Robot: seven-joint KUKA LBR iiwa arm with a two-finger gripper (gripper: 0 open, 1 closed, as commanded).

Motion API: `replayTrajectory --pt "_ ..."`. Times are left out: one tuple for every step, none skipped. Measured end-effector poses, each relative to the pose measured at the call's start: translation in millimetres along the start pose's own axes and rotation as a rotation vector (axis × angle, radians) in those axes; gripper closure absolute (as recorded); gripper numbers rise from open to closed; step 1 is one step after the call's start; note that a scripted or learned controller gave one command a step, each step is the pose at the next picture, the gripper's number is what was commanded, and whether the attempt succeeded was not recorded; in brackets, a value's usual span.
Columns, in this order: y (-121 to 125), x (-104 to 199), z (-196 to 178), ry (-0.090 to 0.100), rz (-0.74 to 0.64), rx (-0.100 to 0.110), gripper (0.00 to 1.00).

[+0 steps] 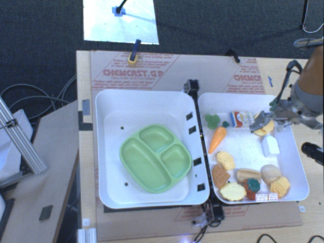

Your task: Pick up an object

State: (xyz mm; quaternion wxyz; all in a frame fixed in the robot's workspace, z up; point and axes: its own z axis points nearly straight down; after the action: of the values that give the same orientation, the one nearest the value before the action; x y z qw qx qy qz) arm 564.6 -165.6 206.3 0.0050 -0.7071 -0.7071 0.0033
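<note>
My gripper (267,122) hangs over the far right part of the right bin (299,156), with the grey arm and its orange band coming in from the right edge. A small yellow food piece (265,130) lies directly under the gripper's tip and is partly covered by it. I cannot tell whether it is gripped or just lying beneath. Just in front of it lies a white block (271,146). An orange carrot (217,138) lies left of centre in the same bin.
The right bin also holds green pieces (212,120), a white-and-red packet (242,118) and several toy foods along its near edge (250,181). The left bin (109,110) holds a green divided plate (155,158). A black divider (198,135) separates the bins.
</note>
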Motion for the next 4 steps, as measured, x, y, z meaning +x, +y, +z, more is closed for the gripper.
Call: replayTrajectory --pt "2.8 0.5 -7.2 -0.003 -0.003 -0.013 0.0" --pt "7.0 -2.6 54.3 -0.002 -0.001 -0.009 0.0" --pt "16.5 -0.4 111.2 -0.001 -0.004 -0.009 0.0" --pt "17.3 0.0 121.8 -0.002 -0.001 -0.012 0.0"
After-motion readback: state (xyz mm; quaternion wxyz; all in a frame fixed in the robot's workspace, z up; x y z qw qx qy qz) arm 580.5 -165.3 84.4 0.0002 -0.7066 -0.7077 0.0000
